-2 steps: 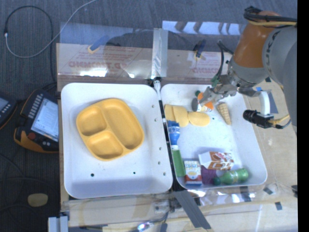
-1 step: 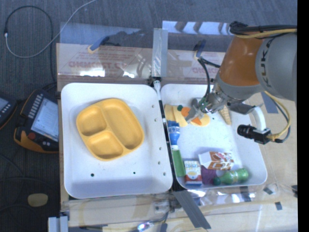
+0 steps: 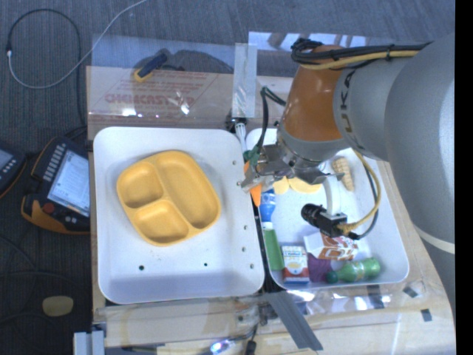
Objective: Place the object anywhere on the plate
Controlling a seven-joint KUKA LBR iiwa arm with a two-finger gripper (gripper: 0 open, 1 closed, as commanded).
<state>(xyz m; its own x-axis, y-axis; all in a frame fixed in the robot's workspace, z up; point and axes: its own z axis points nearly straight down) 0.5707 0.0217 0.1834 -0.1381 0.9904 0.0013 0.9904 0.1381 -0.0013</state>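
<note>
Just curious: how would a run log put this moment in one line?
arm: over right bin | plate: yellow, in left bin | object: not yet on plate

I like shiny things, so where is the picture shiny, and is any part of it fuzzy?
In the camera view, light glares off the clear plastic sheet behind the bins and off the metal strip along the bench's front edge; the yellow plate shows only a soft sheen; the big grey arm, nearest the camera, looks fuzzy, while the plate and the bin around it look sharp.
</note>
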